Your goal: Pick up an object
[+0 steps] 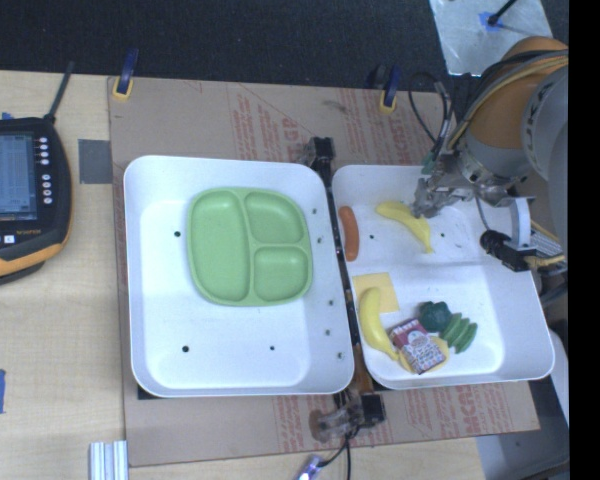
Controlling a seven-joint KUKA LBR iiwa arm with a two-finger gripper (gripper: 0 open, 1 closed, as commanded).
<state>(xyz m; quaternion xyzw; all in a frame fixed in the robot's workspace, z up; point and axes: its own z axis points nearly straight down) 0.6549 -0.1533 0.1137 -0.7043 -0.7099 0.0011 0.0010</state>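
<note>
Pincer sits low over the far part of the right bin, right at the upper end of a yellow banana; whether its fingers are parted or closed on the fruit cannot be told. An orange sausage-shaped piece lies along that bin's left wall. Near the front edge cluster a yellow corn-like piece, a small red packet and a green vegetable. White floor lies open between. The left bin carries a green divided plate, with bare margins around it.
</note>
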